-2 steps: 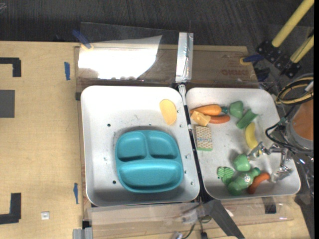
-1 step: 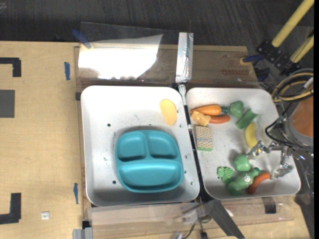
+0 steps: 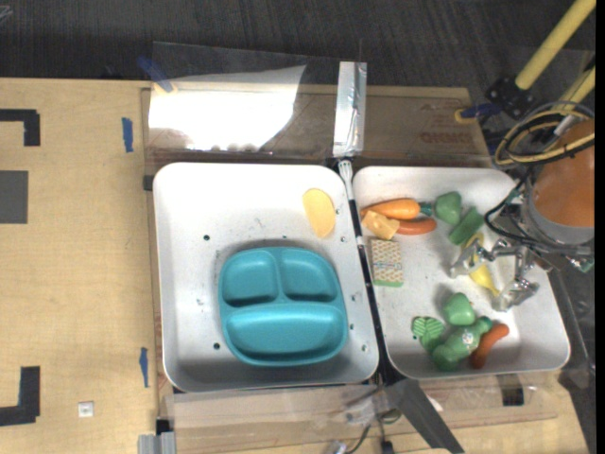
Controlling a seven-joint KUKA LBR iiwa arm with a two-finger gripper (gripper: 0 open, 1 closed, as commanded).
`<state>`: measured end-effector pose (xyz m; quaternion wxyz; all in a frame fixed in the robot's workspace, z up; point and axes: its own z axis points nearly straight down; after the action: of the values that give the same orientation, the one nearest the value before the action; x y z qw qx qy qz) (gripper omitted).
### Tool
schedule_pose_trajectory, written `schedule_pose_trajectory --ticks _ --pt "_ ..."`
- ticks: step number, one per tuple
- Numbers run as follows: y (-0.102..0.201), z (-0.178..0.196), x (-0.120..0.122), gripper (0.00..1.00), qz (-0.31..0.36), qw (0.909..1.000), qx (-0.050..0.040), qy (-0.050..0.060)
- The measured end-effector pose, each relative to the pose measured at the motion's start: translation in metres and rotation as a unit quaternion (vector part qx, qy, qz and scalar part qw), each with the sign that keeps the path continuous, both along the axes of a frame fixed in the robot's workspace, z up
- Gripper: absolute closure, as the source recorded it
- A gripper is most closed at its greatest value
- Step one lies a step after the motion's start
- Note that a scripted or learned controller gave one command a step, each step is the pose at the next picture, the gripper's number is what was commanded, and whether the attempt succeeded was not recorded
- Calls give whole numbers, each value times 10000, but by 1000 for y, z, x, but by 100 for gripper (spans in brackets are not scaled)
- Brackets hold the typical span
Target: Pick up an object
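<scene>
My gripper (image 3: 490, 277) is low in the right bin (image 3: 544, 348), under the orange band of the arm (image 3: 567, 197). It is open, with one finger (image 3: 461, 262) to the left and the other (image 3: 518, 293) to the lower right. A small yellow object (image 3: 483, 276) lies between them, and neither finger visibly touches it. Just below lie green toy vegetables (image 3: 460, 310) and a small red-orange piece (image 3: 491, 341). Two carrots (image 3: 402, 211), an orange wedge (image 3: 380, 225), green pieces (image 3: 458, 218) and a striped cracker-like block (image 3: 387, 261) lie further left and behind.
The left bin (image 3: 180, 253) holds a teal divided plate (image 3: 281, 303) and a yellow oval piece (image 3: 319, 211) near its back right corner. A clear plastic sheet (image 3: 227, 107) lies behind the bins. Cables (image 3: 539, 135) hang at the back right.
</scene>
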<state>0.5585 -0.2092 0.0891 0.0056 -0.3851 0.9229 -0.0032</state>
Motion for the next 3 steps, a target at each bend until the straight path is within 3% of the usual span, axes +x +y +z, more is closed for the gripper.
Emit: schedule_pose_trajectory --ticks 1,2,3 --pt "15 3 95 0 -1211 9926 38 18" --pt "14 17 98 100 -1239 9923 54 -30" --pt "68 144 113 100 -1253 9921 25 -53"
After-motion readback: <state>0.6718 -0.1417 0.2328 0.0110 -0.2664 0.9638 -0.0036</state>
